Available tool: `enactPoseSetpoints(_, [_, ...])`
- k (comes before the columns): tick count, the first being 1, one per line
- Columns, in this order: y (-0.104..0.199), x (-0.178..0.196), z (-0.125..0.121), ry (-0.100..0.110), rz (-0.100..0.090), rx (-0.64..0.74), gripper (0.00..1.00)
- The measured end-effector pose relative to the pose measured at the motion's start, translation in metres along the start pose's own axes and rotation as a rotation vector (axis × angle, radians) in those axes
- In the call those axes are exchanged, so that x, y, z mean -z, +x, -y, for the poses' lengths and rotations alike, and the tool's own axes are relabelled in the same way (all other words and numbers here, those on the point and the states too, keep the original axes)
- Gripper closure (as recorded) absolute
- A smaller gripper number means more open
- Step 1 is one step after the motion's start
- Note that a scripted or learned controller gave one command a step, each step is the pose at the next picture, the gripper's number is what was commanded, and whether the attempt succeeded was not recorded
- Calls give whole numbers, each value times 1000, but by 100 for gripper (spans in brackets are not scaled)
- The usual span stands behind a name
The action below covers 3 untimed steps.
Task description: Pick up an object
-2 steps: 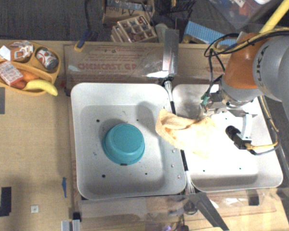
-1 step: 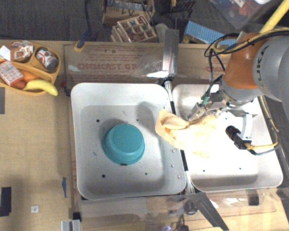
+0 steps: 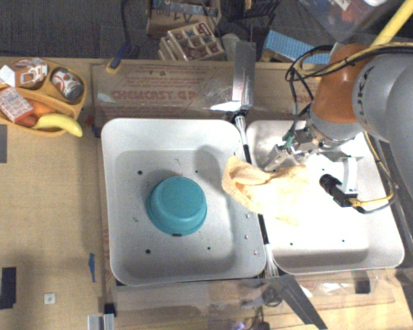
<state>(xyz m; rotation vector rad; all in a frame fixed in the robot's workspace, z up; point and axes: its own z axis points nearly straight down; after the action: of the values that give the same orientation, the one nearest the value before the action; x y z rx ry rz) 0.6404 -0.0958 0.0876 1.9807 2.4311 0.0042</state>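
A pale yellow cloth lies crumpled over the divider between the two bins, mostly in the right bin. A teal bowl sits upside down in the middle of the left bin. My gripper reaches in from the right and is low over the right bin's far left corner, at the top edge of the cloth. The grey arm with its orange band rises behind it.
A black connector with a yellow cable hangs from the wrist over the right bin. A flat cardboard box lies behind the bins. A yellow tray with a banana and food items sits at the far left.
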Motion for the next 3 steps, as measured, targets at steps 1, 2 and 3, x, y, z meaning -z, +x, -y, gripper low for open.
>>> enactPoseSetpoints(1, [5, 0, 12, 0, -2, 81, 0])
enactPoseSetpoints(2, [5, 0, 12, 0, -2, 81, 0])
enactPoseSetpoints(3, [5, 0, 12, 0, -2, 81, 0])
